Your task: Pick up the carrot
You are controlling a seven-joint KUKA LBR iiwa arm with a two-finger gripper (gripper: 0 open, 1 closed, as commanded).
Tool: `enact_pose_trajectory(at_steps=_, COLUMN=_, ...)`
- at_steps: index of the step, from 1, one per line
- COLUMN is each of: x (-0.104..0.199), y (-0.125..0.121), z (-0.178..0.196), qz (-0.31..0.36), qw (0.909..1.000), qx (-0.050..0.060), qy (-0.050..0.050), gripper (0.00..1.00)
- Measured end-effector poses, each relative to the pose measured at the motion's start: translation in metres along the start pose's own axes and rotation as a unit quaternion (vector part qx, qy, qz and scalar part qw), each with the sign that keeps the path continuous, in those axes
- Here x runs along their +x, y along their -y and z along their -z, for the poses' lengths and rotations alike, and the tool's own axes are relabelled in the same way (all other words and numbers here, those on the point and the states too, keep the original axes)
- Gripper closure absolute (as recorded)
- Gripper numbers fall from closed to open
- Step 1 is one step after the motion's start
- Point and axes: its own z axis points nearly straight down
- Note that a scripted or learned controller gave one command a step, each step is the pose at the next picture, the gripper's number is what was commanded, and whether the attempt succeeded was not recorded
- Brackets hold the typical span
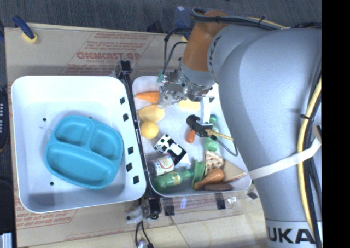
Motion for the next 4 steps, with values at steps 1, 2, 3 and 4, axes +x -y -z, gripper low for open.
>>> enact_pose_trajectory(at_steps=1, x=0.022, y=0.068, z=0.095, qz=-0.024, qw=0.9997, qx=-0.009, qy=-0.002, gripper=1.0)
enact_pose_trajectory(at_steps=2, x=0.015, y=0.1, z=0.141, qz=-0.144, qw=0.9896, qx=-0.006, qy=-0.002, gripper=1.0)
enact_pose_trajectory(at_steps=3, x=0.051, y=0.19, z=0.084, qz=-0.144, qw=0.9895, qx=0.001, qy=-0.003, gripper=1.0)
enact_pose_trajectory(at_steps=4, x=0.054, y=0.145, z=0.087, qz=-0.174, qw=0.9848, qx=-0.003, qy=-0.002, gripper=1.0)
